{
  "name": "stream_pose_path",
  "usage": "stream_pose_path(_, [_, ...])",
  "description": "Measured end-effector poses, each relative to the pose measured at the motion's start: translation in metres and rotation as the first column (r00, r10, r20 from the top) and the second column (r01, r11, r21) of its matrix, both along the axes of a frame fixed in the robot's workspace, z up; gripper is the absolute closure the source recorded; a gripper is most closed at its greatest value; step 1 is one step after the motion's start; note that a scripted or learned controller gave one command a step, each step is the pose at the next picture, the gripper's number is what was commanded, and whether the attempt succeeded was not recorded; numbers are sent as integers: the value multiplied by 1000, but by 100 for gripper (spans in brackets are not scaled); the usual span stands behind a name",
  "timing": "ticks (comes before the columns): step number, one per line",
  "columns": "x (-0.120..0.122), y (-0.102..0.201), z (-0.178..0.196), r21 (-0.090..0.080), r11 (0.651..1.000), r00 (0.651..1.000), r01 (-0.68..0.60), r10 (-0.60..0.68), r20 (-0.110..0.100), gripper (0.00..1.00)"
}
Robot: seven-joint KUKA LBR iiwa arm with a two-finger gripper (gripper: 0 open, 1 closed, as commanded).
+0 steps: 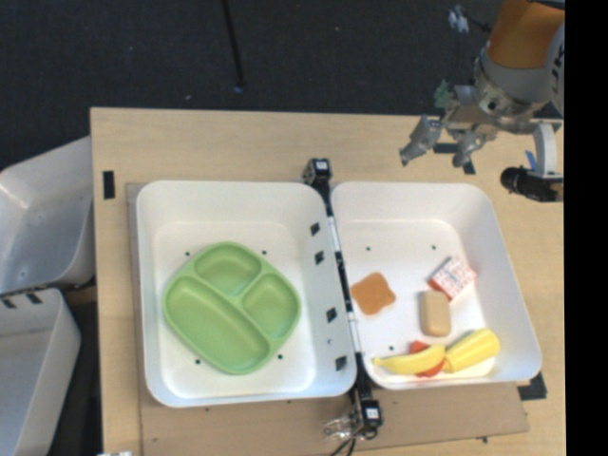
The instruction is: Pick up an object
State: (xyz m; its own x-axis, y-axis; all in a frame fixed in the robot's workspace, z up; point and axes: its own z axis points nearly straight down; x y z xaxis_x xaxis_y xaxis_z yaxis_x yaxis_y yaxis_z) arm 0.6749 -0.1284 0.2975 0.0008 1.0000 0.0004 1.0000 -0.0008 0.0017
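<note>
Two shallow white bins are sitting side by side on the bench: a left bin point(152, 369) and a right bin point(408, 207). One green divided plate point(231, 307) is lying in the left bin. The right bin is holding five items: one orange-brown piece point(373, 294), one red-and-white packet point(452, 277), one tan block point(436, 313), one banana point(410, 360) and one yellow corn-like piece point(472, 348).

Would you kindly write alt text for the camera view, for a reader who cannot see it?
A grey robot arm's open gripper hovers beyond the far edge of the right bin, which holds an orange patty, a red-and-white packet, a tan block, a banana and a yellow corn cob. The left bin holds a green divided plate.
</note>
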Motion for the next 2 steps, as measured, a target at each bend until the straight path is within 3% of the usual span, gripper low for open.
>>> stream_pose_path(2, [-9, 2, -107, -2, 1000, 1000, 2, -2, -7, 0])
